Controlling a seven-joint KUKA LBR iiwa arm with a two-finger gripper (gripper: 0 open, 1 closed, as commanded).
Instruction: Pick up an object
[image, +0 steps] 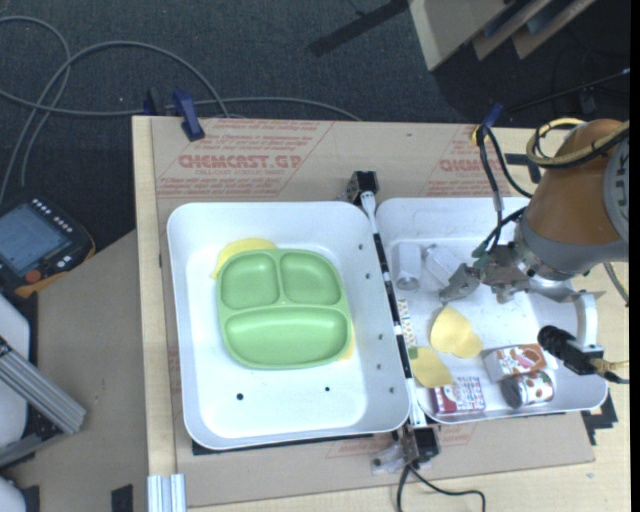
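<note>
Hand (458, 285): low inside the right bin, at the end of the grey arm that reaches in from the right; whether it is open or closed I cannot tell, and nothing is seen held in it.
Arm (575, 215): orange band above the wrist, leaning over the right bin's far right part.
Nearest things: a small grey piece (436, 263) lies just beside the hand's tip, toward the bin's far left corner; a yellow chip-like disc (456, 334) lies near, below the hand.
Further things: a second yellow piece (432, 368) by the bin's left wall, a red and white packet (462, 394) near the front rim, and a small can with a red label (522, 374) lying on its side at the front right.
Right bin (420, 215): white and shallow, holding all of the loose things.
Left bin (190, 300): white, holding a green divided tray (285, 308) with a yellow thing (240, 248) peeking out from under its far left corner.
Counter (300, 150): brown board under both bins.
Step in hand: my judgement is the reach down toward a thing, before any lift.
Next move: it calls for settling the hand squarely over one thing, likely the grey piece or the yellow disc, closing on it, then rising straight up clear of the bin wall.
</note>
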